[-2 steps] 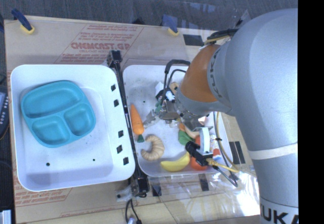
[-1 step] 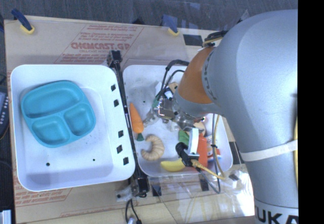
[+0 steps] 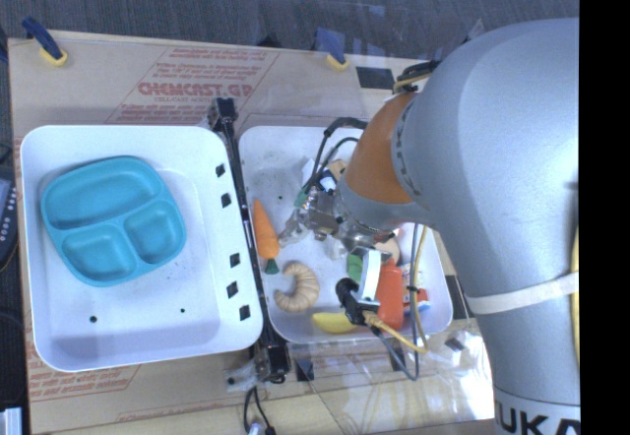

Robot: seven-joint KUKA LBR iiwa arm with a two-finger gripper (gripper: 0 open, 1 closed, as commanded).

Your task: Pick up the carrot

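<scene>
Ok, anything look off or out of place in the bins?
Nothing stands out. The carrot lies whole against the right bin's left wall, the croissant and banana nearby. The blue tray sits flat in the left bin.

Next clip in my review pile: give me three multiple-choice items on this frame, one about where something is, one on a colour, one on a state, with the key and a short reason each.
1. Where does the carrot lie?
A. In the right bin, near its left wall
B. On the blue tray
C. On the cardboard outside the bins

2. What colour is the divided tray in the left bin?
A. Red
B. Blue
C. Yellow

3. What is the carrot's state?
A. Lifted in the air by the tool
B. Standing upright in a cup
C. Lying on the bin floor, apart from the tool

Key: 1 A, the carrot rests beside the dividing wall inside the right bin. 2 B, the three-compartment tray is light blue. 3 C, the carrot lies flat, with the tool off to its right and not around it.
</scene>
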